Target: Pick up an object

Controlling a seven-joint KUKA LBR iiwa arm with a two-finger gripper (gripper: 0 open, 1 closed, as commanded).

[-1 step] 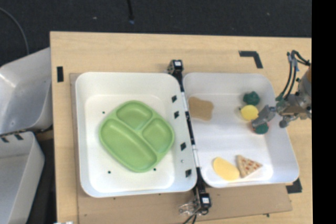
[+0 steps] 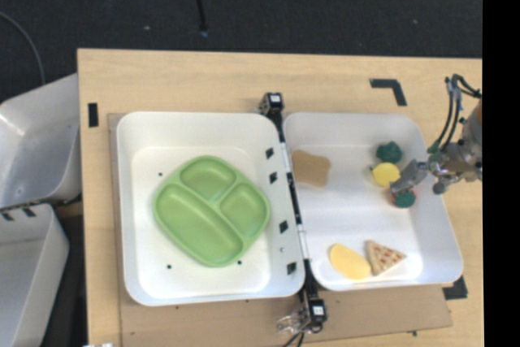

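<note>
Hand (image 2: 418, 179) hovered beside the lemon (image 2: 385, 173); we couldn't tell its opening, and judged centring first wisest.

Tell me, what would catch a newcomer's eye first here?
Probably the bright green divided plate lying in the left bin. Next, the right bin's scattered toy food: a yellow piece beside a pizza slice near the front, and the pincer at its right edge.
</note>
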